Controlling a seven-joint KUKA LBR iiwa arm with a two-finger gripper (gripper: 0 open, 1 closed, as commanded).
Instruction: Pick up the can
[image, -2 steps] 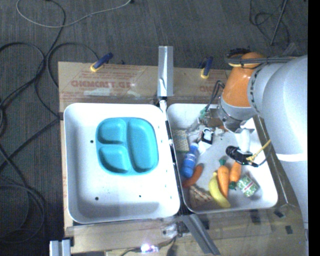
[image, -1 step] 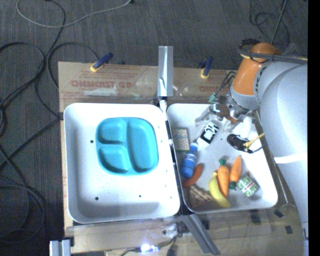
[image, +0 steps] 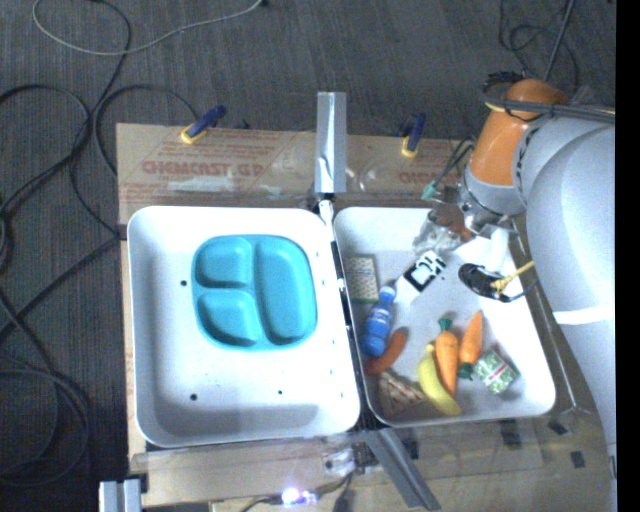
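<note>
- Dark ribbed carpet surrounds the brown cardboard-topped counter (image: 150, 180).
- Left shallow white plastic bin (image: 160, 390) holds a smooth turquoise divided tray (image: 256, 290).
- Right shallow white bin (image: 530, 395) holds a blue plastic bottle (image: 378, 322), two orange carrots (image: 447, 360), a yellow banana (image: 433, 385) and a small green-and-white can (image: 494, 371) near its right wall.
- Metal pincer (image: 445, 232) hangs at the right bin's far edge; whether clenched, I cannot tell.

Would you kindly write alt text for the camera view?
The gripper hangs over the upper part of the right bin, which holds carrots, a banana and a blue bottle. The left bin holds a blue divided tray.
</note>
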